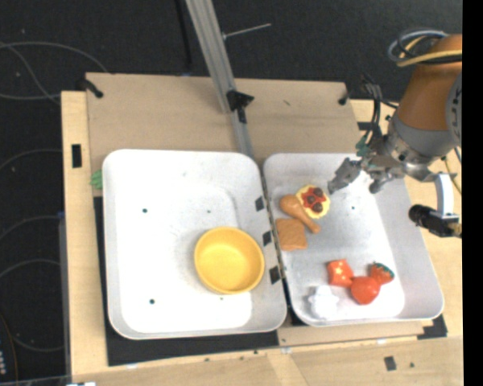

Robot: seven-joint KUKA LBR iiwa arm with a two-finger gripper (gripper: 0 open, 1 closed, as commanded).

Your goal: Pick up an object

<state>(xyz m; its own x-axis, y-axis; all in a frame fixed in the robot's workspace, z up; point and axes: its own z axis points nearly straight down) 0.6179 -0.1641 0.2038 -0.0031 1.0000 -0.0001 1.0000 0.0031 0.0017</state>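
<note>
The gripper (357, 175) hangs spread and empty at the right bin's (419, 284) upper edge, approach just under way; next it needs lowering onto the tart (313, 201) just to its lower left.

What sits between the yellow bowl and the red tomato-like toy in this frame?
In the camera view, the bins' adjoining walls and an orange-red block lie between the yellow bowl and the tomato-like toy.

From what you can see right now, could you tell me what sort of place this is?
Probably a robotics lab grasping bench: an arm with its pincer over two white bins holding toy food and a yellow bowl, with cables on the dark floor.
</note>
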